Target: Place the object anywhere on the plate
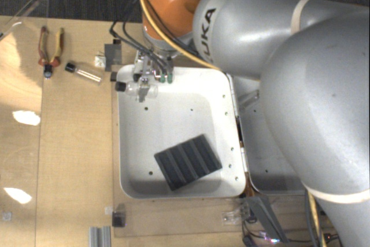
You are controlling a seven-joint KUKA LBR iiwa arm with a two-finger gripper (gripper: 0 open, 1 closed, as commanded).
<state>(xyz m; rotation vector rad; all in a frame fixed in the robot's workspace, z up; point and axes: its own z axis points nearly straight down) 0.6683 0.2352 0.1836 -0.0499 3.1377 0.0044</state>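
- Nearest the camera, along the lower edge of the surface (69, 182), small clamps and brackets sit beside the left bin (130, 185), apparently fixing it in place.
- Inside that bin, toward its near wall, lies a dark ribbed rectangular piece (188, 162), flat and skewed. I judge it to be either the plate or the object; which one I cannot tell.
- Farther back, the gripper (144, 85) hangs over the bin's far left corner, well apart from the ribbed piece. Whether the jaws are spread or pressed together I cannot tell.
- Beyond the bin, pliers (50, 50) and a small vial (82, 72) lie on the surface, out of the work.
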